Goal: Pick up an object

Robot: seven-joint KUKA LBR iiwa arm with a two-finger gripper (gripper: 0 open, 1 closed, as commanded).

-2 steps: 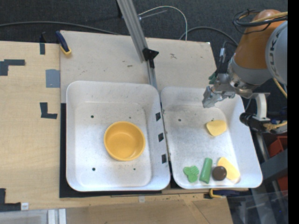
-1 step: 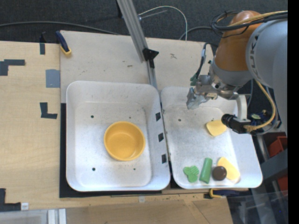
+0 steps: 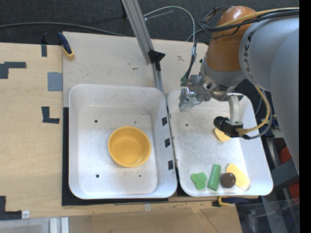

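Gripper (image 3: 186,102) fingers: can't tell open/closed, nothing visibly held; green cylinder (image 3: 214,176) lies ~5 o'clock, long axis ~12–6.

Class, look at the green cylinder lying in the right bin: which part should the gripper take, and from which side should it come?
Probably the middle of the green cylinder, from above, fingers closing across its narrow width. It lies flat and long, but the green leafy piece and brown ball flank it closely, leaving little room.
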